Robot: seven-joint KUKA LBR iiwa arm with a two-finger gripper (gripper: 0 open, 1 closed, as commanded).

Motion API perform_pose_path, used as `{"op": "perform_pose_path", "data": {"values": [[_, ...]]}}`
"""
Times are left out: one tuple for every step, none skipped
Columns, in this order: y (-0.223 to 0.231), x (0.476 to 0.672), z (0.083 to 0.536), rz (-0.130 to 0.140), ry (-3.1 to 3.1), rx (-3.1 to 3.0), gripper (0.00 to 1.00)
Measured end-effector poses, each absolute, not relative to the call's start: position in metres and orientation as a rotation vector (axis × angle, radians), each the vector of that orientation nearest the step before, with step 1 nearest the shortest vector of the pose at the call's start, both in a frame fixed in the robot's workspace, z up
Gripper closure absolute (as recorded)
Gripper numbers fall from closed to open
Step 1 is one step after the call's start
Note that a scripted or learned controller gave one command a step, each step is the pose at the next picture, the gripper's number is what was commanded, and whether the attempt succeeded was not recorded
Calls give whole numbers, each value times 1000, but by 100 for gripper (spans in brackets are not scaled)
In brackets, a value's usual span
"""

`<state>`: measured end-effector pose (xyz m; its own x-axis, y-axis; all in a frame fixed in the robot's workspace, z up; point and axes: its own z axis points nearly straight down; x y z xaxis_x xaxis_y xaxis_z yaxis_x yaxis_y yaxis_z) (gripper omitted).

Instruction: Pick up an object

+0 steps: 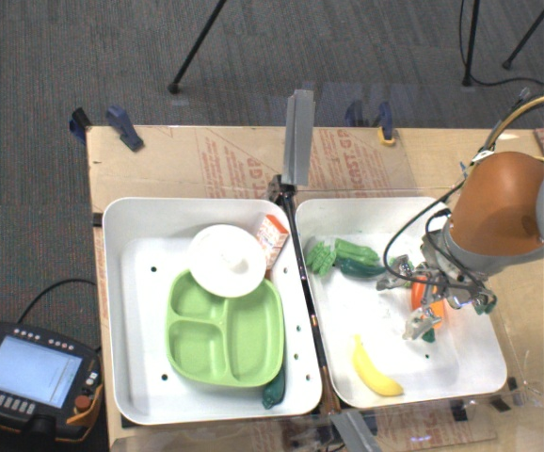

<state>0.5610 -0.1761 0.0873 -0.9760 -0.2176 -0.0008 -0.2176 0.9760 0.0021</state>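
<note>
Gripper (425,323) is low in the right bin (479,370), with an orange object (419,295) touching it; cannot tell if pinched, so pickup looks not yet done. Banana (376,370) just below-left, green toy (352,257) up-left. Brown counter (206,163), grey carpet (84,45), tripod legs (201,36).

In the right bin (470,370), bare floor lies open at the middle and far right. A banana (376,369) blocks the near-left corner, green vegetables (347,256) the far-left.
</note>
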Motion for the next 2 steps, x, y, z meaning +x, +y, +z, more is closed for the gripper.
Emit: {"op": "perform_pose_path", "data": {"values": [[-182,524,87,4,3127,-302,0],[-166,535,87,4,3118,-374,0]]}}
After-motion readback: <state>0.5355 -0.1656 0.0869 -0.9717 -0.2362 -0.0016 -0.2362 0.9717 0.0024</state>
